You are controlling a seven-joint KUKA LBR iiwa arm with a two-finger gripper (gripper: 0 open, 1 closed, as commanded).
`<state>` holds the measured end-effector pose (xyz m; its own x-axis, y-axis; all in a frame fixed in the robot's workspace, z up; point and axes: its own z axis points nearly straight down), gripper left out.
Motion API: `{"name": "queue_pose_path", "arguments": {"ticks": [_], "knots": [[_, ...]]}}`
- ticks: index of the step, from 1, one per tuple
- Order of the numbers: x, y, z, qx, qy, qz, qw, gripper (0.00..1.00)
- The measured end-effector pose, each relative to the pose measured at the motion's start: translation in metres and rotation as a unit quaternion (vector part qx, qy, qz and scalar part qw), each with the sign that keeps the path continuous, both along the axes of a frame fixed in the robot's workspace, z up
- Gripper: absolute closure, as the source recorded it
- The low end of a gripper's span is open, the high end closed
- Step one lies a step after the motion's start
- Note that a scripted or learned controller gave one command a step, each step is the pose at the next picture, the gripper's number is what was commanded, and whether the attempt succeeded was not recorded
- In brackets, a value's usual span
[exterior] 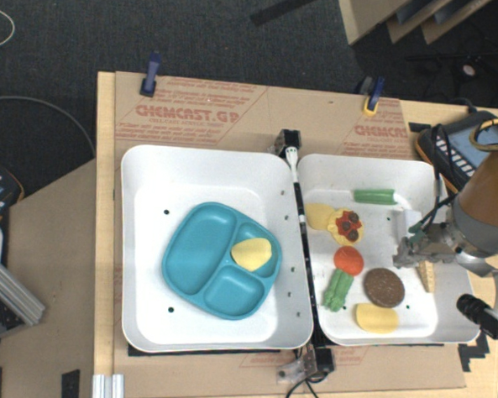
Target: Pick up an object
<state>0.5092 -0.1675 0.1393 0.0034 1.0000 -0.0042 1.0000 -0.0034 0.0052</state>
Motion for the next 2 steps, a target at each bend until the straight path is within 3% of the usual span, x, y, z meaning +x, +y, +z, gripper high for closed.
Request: {"name": "queue_pose_path", "arguments": {"ticks": [1,2], "knots": [[0.04,-0.003,-0.058,0.0013,0.003,0.003,1.0,1.0],[0.012,-0.051,-0.054,0.0109,0.004,0.004,0.9999,1.0]]}}
